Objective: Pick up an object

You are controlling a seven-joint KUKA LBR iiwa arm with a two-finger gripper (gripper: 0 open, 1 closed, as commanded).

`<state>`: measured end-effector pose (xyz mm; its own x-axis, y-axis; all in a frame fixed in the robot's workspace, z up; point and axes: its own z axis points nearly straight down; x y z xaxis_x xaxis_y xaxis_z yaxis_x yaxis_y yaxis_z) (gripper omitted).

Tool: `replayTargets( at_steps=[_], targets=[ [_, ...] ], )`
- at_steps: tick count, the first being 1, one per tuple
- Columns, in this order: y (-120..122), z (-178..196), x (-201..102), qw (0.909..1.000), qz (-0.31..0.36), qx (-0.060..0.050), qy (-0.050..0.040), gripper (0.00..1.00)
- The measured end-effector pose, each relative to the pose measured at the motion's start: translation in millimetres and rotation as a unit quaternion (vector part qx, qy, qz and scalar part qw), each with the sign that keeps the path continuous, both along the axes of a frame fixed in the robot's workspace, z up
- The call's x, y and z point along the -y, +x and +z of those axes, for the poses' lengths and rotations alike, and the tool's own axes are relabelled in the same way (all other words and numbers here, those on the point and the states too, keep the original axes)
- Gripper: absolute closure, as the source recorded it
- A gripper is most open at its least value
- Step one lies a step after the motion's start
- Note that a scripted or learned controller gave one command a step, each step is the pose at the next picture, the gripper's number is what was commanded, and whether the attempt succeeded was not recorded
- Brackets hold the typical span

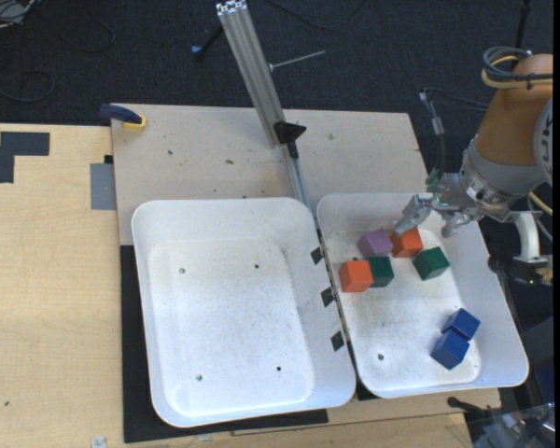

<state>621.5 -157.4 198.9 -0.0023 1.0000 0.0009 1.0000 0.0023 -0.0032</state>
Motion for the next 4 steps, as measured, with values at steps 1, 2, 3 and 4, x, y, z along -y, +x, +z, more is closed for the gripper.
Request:
replayTargets(
  at_steps=[1,2,3,4],
  targets=[
    [0,0,0,1.0,0.0,0.0,-0.0001,0.0],
    [-2,-44,0,1.0,-0.001,-0.002,0.0002,0.0],
    [5,-76,-2,1.0,0.0,0.006,-0.0005,0.0],
    [8,-79,-1,0.9999,-0.001,0.011,-0.0022,0.0]
  ],
)
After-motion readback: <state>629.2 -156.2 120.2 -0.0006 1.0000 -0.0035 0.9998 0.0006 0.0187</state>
